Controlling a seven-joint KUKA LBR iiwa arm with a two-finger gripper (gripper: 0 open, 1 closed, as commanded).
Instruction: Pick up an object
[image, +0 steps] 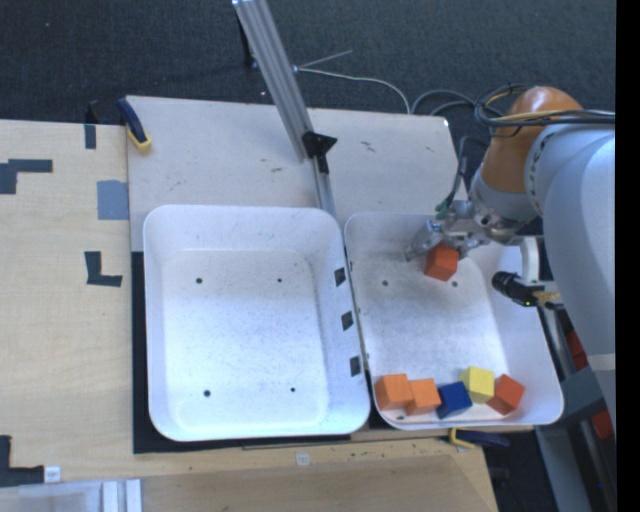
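White bins side by side, blocks gathered in the right one.

At the left, a wooden board (50, 300) marked with grey tape is seen; a left bin (240, 225) lies beside it, its floor speckled with dark dots. An aluminium bar (285, 85) is slanted down to the gap between the bins. In the right bin (440, 320), two orange blocks (408, 392) are lined up along the near wall, followed by a blue block (453, 399), a yellow block (480, 382) and a red-orange block (507, 393), all touching or nearly so. Near the far wall, a red-orange cube (441, 263) is pinched between the fingers of the gripper (443, 250), the grey arm (560, 170) being extended from the right.
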